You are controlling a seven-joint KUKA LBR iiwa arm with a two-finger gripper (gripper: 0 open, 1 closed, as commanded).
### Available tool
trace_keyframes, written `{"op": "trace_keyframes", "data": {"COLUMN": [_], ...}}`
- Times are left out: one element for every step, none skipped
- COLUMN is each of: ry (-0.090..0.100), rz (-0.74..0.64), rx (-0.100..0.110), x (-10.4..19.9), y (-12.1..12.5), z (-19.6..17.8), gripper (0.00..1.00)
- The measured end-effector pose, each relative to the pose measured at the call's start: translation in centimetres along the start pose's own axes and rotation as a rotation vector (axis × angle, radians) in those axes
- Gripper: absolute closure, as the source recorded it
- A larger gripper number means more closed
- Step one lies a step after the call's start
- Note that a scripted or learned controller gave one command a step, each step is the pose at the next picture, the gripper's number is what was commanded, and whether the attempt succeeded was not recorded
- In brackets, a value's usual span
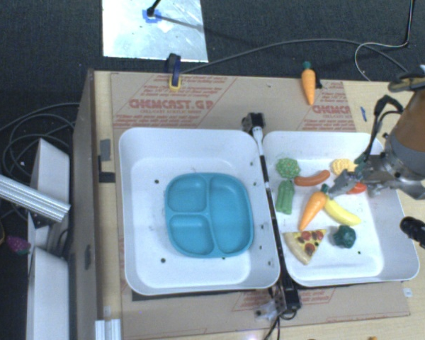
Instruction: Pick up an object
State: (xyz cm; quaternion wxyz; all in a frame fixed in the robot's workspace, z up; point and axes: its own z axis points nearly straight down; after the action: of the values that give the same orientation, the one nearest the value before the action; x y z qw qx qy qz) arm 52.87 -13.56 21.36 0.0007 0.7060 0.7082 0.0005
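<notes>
**Gripper low among toy food in right bin**

The gripper (346,183) sits low beside the banana (340,212) and carrot (312,208) in the right bin (393,261); jaw state cannot be told. The left bin (138,190) holds 1 blue divided plate (207,214).

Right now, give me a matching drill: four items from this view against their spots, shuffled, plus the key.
Items:
1. blue divided plate
2. pizza slice
3. carrot outside the bins
4. yellow banana

Places:
A. on the cardboard, beyond the right bin
B. middle of the left bin
C. right bin, near front edge
D. right bin, just right of an orange carrot

Pairs: 1-B, 2-C, 3-A, 4-D
</notes>
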Motion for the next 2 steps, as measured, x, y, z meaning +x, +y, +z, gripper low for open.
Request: {"op": "trace_keyframes", "data": {"ry": [-0.002,0.001], "rz": [0.001,0.002], "rx": [-0.01,0.001], "x": [0.3,2.3], "y": [-0.2,-2.5], "z": [11.5,12.9], "gripper": [0.0,0.0]}}
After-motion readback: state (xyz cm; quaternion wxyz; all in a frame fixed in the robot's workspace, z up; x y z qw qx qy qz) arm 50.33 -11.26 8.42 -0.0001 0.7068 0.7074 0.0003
